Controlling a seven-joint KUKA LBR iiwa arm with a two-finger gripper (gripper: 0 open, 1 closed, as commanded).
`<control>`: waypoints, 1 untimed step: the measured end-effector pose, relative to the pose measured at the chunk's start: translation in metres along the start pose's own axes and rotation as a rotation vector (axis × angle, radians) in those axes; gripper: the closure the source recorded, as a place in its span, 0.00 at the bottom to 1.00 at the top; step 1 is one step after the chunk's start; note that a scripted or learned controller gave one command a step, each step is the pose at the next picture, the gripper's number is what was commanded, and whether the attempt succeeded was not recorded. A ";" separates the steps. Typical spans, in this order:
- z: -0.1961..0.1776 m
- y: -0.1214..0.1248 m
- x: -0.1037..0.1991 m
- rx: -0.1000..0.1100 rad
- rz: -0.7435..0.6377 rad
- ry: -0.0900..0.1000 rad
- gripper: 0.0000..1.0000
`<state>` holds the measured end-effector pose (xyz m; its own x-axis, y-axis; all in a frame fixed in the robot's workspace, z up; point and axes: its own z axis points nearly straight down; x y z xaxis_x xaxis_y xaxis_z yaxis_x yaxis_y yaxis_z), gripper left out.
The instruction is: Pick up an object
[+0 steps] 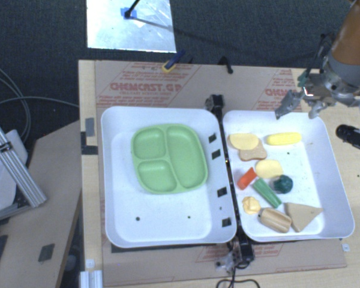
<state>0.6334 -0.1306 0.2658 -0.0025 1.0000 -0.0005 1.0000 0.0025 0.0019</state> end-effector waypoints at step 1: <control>-0.076 -0.042 0.047 -0.007 -0.007 0.002 0.00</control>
<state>0.5913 -0.0841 0.3417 -0.0090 1.0000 0.0012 0.9999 0.0090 0.0087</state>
